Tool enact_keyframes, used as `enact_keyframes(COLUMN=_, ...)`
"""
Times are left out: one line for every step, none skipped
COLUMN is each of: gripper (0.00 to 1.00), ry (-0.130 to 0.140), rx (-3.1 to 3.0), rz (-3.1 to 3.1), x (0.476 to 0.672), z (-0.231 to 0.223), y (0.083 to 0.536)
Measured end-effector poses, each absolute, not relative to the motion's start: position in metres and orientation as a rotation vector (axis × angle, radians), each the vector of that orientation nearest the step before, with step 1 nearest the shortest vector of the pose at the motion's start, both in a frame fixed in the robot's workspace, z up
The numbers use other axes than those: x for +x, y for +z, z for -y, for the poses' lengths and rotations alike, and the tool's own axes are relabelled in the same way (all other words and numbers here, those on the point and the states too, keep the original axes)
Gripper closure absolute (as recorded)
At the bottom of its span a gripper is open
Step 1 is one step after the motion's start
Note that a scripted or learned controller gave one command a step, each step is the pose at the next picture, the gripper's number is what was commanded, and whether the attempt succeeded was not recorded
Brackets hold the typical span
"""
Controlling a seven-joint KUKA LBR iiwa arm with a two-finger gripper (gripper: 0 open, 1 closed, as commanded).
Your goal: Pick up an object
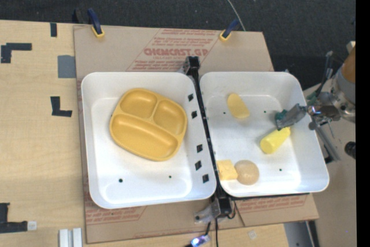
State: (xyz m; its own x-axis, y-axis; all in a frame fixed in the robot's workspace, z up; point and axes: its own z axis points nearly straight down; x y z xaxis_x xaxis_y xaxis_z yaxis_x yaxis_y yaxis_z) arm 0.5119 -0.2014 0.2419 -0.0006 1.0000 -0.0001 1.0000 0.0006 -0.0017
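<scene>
Two white bins sit side by side on a sheet of brown cardboard (173, 49) that is clamped to the bench at its far edge by two blue and yellow clips. The left bin (95, 182) carries a yellow divided plate (149, 123), lying flat toward its far half and taking up much of the floor. The right bin (306, 179) carries four smaller things: a pale yellow rounded piece (237, 106) near its far edge, a bright yellow block (274, 140) tilted toward its right side, and, down at the near left corner, a yellow cube (226, 170) touching a round beige ball (247, 172). The arm (341, 98) comes in over the right rim of that bin, its orange band just showing at the side. Its claw (287, 117) hangs low over the right part of the bin, just beyond the bright yellow block and very close to its upper end, though I can't make out whether they touch. The tip reads as one dark greenish shape, so I can't tell how far it is spread, and nothing is visibly caught in it. A black divider (199, 124) runs between the two bins.
</scene>
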Motion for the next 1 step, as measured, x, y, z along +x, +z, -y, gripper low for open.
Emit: enact_keyframes(gripper=0.00, ry=0.005, rx=-2.216, rz=2.219, x=0.5120, z=0.1901, y=0.1873)
